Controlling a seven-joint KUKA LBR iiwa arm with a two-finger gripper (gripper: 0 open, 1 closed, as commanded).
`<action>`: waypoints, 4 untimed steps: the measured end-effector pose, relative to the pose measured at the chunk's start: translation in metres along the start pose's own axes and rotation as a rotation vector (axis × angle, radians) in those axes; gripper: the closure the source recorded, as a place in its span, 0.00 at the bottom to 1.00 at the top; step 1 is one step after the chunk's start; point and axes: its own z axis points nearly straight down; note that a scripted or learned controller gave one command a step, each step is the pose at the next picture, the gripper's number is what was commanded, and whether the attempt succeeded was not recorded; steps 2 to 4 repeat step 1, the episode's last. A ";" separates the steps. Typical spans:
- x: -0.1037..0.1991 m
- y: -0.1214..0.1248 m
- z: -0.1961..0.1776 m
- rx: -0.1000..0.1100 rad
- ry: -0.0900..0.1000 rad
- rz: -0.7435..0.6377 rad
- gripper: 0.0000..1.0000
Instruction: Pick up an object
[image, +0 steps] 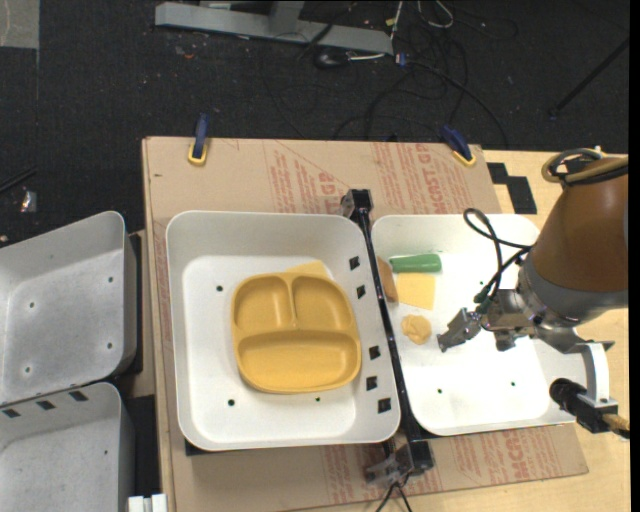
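Bench with two shallow white plastic bins side by side on a brown cardboard sheet (300, 165).

Left white bin (200, 250): holds a yellow three-compartment plastic tray (296, 333), roughly centred, lying flat.

Right white bin (520, 400): three small items clustered near its left wall, by the black divider strip (380, 310) between the bins.
- Green cylindrical stick (415, 264), lying flat, uppermost of the group.
- Pale yellow block, cheese-like wedge (417, 291), just below the green stick, touching or nearly so.
- Small tan rounded lump (417, 328), below the block, apart from it by a narrow gap.
- An orange-brown piece at the bin wall left of the block; too small to identify.

Grey arm with orange-brown upper housing (590, 240) reaching in from the right, over the right bin. Two-finger gripper (452, 335) low over the bin floor, just right of the tan lump. Nothing seen between the fingers. Finger spread: cannot tell from this slant; dark tips merge.

Step in hand, judged: approach to a pick, nothing grasped yet. Nearest candidate the tan lump, though the yellow block also within short reach.

Next move, judged: shift left to centre over the chosen item, straddle it with the fingers, descend to the bin floor, close, lift. Lump low and rounded, so likely to slip out if the close lands off-centre. Closeness of the bin wall and divider leaves little room on the far side.
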 end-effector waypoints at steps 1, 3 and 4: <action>0.000 0.003 -0.005 -0.011 -0.001 -0.003 0.00; 0.000 0.003 -0.005 -0.011 -0.001 -0.003 0.00; 0.000 0.003 -0.005 -0.011 -0.001 -0.003 0.00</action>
